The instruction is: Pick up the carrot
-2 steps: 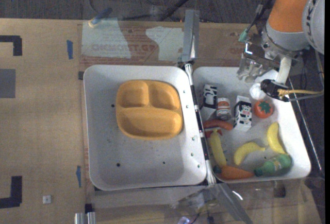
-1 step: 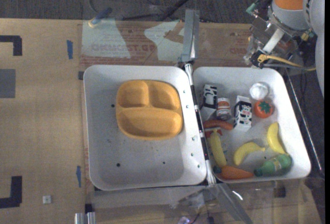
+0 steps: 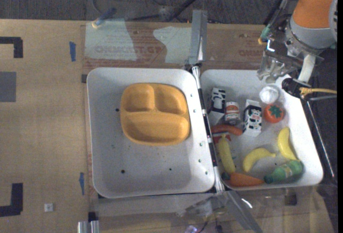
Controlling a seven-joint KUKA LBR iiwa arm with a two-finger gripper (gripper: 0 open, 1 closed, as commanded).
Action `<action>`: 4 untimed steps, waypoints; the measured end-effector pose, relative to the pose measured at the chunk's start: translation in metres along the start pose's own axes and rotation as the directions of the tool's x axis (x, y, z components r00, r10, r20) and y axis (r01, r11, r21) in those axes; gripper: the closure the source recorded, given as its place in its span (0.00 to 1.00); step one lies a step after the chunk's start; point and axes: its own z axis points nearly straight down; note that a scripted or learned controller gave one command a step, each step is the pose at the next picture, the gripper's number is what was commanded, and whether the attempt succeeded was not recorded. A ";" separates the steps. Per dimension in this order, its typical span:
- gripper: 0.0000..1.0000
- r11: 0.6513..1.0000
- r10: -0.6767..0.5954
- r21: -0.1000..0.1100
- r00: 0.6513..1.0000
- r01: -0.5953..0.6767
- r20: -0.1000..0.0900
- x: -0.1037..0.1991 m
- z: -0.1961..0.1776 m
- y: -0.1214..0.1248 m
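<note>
The long orange carrot lies untouched on the floor of the shallow white right-hand bin, at its near edge, between a yellow banana and a green bottle-shaped toy. The grey arm's gripper hangs over the bin's far right corner, well apart from the carrot; whether its fingers are spread or pressed together cannot be made out. By this showing nothing of the pick is done: the reach, descent, grasp and lift all remain.

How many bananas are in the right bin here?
3. One banana lies near the bin's left wall, one curves in the middle beside the green bottle, one sits by the right wall. Others could be hidden underneath.
</note>
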 end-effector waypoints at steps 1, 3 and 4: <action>1.00 0.980 0.200 -0.006 0.980 -0.200 -0.002 0.030 -0.049 0.023; 1.00 0.946 -0.323 -0.002 0.946 0.323 0.000 0.000 -0.051 0.007; 1.00 0.807 -0.590 -0.003 0.807 0.590 0.001 -0.041 -0.042 -0.022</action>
